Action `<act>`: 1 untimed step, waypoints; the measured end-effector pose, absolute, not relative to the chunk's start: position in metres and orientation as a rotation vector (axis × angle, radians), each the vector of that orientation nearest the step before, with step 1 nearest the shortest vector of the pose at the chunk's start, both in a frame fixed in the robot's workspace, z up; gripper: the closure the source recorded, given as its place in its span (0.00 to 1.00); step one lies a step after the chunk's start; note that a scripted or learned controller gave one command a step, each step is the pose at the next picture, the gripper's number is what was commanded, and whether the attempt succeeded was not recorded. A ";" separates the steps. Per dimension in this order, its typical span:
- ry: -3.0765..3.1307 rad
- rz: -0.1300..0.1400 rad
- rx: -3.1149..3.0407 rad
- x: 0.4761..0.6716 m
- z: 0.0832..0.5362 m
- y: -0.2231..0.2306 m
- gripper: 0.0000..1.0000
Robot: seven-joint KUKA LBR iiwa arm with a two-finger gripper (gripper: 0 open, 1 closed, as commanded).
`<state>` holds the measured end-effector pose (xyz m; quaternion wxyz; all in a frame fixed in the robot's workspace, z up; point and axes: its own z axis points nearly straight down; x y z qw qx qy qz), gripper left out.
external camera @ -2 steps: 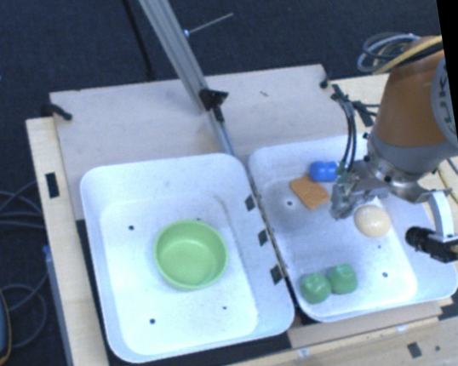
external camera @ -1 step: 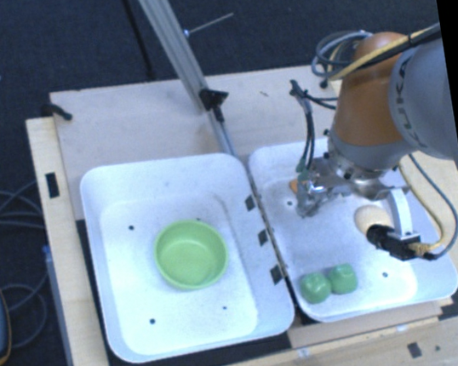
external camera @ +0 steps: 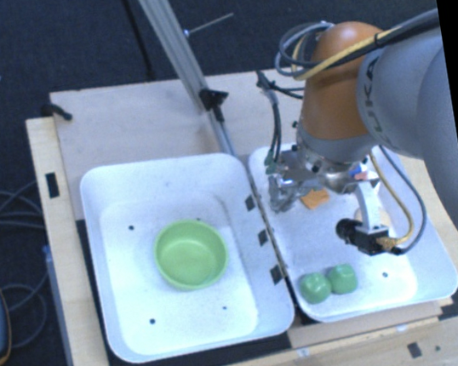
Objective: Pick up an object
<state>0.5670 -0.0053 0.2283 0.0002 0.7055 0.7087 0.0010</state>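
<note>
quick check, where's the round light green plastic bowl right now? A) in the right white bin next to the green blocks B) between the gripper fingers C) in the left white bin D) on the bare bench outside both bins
C: the round light green plastic bowl sits upright on the floor of the left shallow white bin, apart from the arm's gripper, which is over the right shallow white bin.

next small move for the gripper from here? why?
Probably a short descent with a slight shift toward the orange object. The gripper sits at the upper left of the right bin, right beside that object, and nothing shows between its fingers. The two green blocks lie farther off by the near rim, and the green bowl is in the left bin.
</note>
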 end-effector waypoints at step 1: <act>2.227 0.001 2.217 0.576 0.222 0.049 1.00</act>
